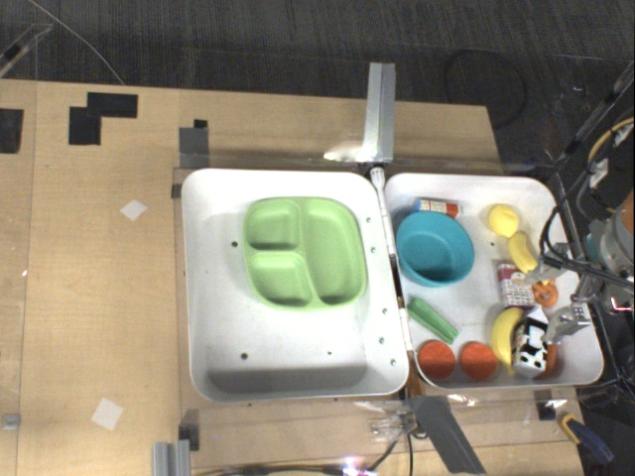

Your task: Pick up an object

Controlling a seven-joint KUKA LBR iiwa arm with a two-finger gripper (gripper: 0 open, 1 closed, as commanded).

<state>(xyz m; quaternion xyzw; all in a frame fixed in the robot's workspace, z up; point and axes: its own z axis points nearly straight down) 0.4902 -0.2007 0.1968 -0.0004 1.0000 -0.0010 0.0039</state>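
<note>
So the blue bowl point(435, 248) sits at the far-left of the right bin point(595, 365), and I'm placing everything off that. The gripper point(571, 323) hangs over the bin's right edge, well to the bowl's right and nearer the camera. Honestly can't tell if it's open or closed from here.

Closest thing to it is a black-and-white toy point(534, 345), touching a curved banana point(504, 335). The banana's long axis runs roughly far-to-near, and it lies right of the bowl and nearer the camera. That corner is tight, with the bin wall just beyond.

Count in this bin:
- two bananas, the second point(522, 253) just right of the bowl
- one lemon point(503, 219)
- two red round fruits point(437, 359), side by side against the near wall
- one green stick-shaped piece point(432, 318), lying diagonally below the bowl

Left of the bowl, the other bin point(213, 365) holds one green divided plate point(303, 251), with open floor around it.
</note>
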